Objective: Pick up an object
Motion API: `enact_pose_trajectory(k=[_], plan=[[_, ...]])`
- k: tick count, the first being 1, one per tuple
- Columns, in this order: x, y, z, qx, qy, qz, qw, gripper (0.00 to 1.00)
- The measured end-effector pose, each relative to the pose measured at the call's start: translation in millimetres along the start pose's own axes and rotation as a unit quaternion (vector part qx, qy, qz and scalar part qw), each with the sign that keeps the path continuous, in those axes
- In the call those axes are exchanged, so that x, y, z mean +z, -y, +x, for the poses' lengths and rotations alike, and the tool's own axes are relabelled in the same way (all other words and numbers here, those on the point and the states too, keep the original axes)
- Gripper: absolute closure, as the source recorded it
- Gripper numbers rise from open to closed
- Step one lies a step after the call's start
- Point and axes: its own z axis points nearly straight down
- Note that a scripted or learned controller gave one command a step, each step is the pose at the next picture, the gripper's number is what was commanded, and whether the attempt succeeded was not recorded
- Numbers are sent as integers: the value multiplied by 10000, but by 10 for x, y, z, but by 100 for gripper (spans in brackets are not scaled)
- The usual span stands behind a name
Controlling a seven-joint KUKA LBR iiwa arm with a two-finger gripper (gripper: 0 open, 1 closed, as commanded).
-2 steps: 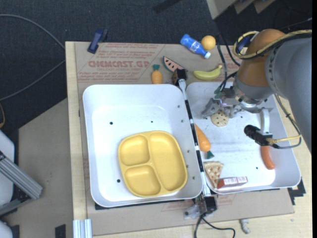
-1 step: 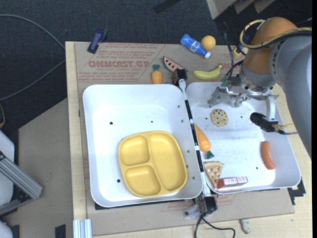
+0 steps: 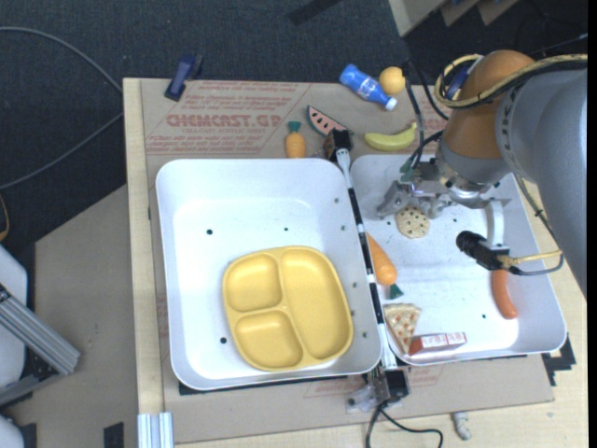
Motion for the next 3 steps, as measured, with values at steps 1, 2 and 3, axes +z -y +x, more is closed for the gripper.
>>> enact_pose_trajectory(k=[1,2,3], plan=[[-4,-303,-1,1,9,-19,10000,0],[3,257,70,10,1,2,10000,0],[-5,-227,-218,6,11,-17,10000,0]])
